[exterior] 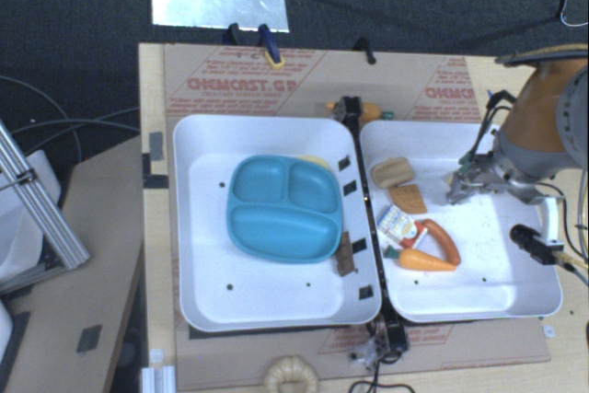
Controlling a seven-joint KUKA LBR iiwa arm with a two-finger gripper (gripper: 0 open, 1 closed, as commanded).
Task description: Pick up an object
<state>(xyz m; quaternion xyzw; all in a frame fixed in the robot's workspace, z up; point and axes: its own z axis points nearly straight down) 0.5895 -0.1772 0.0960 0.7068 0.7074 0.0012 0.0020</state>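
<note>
pincer (463, 189) hovering low in the right bin (534, 290), finger spread impossible to tell, right of the bread slice (391, 171) and cracker (409, 198).

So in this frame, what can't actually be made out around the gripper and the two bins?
- Gripper: too small and dark to tell if it grips anything.
- Arm: cut off by the right edge.
- Yellowish item in the left bin: mostly hidden behind the blue divided plate.
- Printed packet in the right bin: label too small to read.
</note>
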